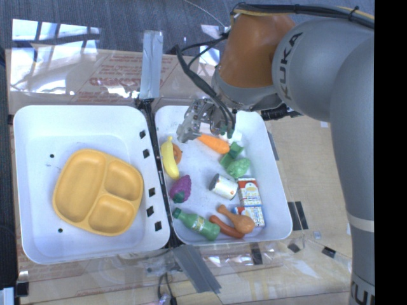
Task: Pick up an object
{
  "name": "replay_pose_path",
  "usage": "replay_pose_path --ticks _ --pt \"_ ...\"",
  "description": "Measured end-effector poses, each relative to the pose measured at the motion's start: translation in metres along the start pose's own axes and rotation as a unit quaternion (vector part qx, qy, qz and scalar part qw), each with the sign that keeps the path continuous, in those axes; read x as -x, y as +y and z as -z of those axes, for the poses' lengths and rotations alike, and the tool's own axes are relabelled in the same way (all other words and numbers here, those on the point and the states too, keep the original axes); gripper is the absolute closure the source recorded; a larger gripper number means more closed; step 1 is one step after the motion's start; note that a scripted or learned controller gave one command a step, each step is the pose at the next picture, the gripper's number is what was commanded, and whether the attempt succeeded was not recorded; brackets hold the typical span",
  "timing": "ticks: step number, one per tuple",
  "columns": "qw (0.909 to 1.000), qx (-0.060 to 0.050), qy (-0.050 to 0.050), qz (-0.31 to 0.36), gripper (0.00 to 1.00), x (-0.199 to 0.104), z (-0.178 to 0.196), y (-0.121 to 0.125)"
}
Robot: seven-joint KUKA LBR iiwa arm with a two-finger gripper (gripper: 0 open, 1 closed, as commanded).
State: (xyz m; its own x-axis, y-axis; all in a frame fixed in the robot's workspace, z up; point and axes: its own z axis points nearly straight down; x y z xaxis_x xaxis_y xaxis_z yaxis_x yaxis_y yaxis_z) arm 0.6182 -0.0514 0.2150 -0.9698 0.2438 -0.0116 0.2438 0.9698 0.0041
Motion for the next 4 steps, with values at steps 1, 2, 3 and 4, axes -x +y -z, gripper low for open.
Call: replay_pose_path --ticks 1,2,3,4 --pt "0.9957 -0.002 0.004 0.093 1.0 0.03 -0.024 -0.037" --pt "0.9863 -0.002 0.004 0.165 1.0 0.015 0.005 -0.128" --pt "0.986 -0.001 0.004 0.167 0.0 0.015 0.004 -0.126" --pt "0.9847 0.0 0.008 0.174 0.0 0.041 -0.126 -0.12"
